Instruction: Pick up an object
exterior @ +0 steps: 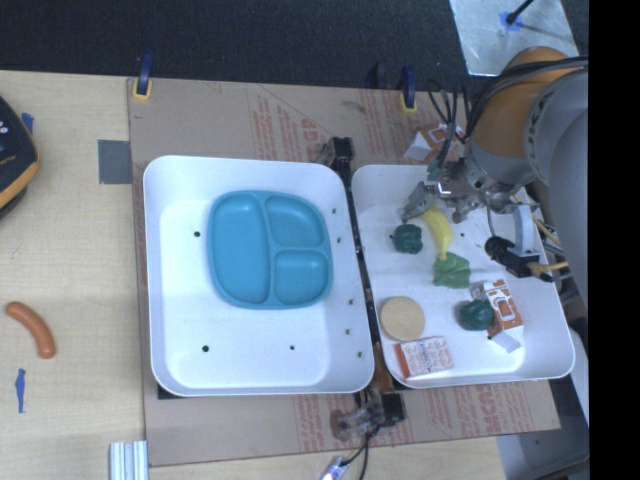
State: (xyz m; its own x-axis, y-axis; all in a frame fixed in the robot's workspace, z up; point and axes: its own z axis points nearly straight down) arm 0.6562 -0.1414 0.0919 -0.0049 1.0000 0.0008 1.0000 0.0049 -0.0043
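The right bin (545, 360) holds several small items. A yellow banana (439, 232) lies near its back, with a dark green piece (406, 237) to its left and a light green piece (452, 269) just in front. My gripper (440, 206) hangs over the back end of the banana. Its grey fingers (414, 208) are spread to either side, open, with nothing held between them. Nearer the front lie a tan round disc (403, 318), a teal lump (476, 314), a red and white carton (503, 308) and a red-printed packet (425, 356).
The left bin (180, 358) bears a blue divided plate (270, 248). An orange sausage (32, 328) lies on the bench at far left, and a black and yellow device (12, 153) sits at the left edge. The arm's body (530, 118) looms over the right bin's back right.
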